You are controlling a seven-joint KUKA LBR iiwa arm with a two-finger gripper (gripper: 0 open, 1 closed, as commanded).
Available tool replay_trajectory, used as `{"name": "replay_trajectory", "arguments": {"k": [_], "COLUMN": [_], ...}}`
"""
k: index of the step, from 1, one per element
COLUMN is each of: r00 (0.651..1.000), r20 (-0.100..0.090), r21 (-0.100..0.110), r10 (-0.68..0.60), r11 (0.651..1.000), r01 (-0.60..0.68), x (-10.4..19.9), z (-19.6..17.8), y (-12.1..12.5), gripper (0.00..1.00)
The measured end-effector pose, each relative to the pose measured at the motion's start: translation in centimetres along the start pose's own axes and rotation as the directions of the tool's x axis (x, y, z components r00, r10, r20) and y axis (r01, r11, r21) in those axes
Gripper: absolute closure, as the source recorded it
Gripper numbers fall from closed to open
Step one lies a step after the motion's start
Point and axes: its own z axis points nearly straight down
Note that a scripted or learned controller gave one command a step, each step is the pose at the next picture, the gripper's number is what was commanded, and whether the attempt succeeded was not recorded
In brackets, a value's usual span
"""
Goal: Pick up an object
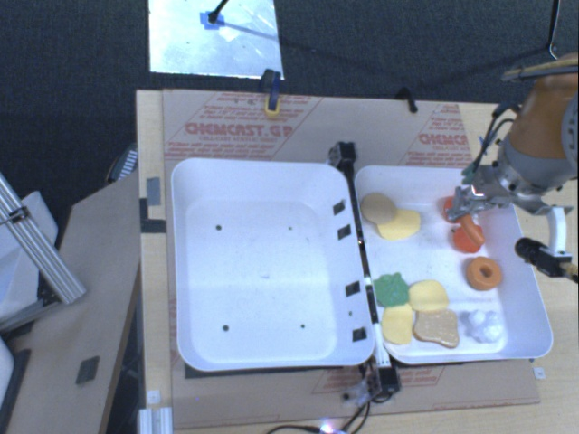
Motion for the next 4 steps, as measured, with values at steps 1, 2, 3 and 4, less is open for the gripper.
{"name": "replay_trajectory", "arguments": {"k": [1, 2, 3, 4], "r00": [1.000, 1.000, 1.000, 1.000], "r20": [-0.011, -0.005, -0.003, -0.006], "r21": [0.016, -0.001, -0.001, 0.006], "r10": [-0.004, -0.005, -0.003, -0.003], "r11": [1.000, 1.000, 1.000, 1.000], "r01": [0.004, 0.005, 0.003, 0.004], "x": [3.5, 3.3, 1.8, 0.8], "z": [7.2, 5.7, 2.3, 7.5], "y": [-10.2, -9.5, -11.3, -12.1], "gripper": [1.00, 1.00, 1.00, 1.00]}}
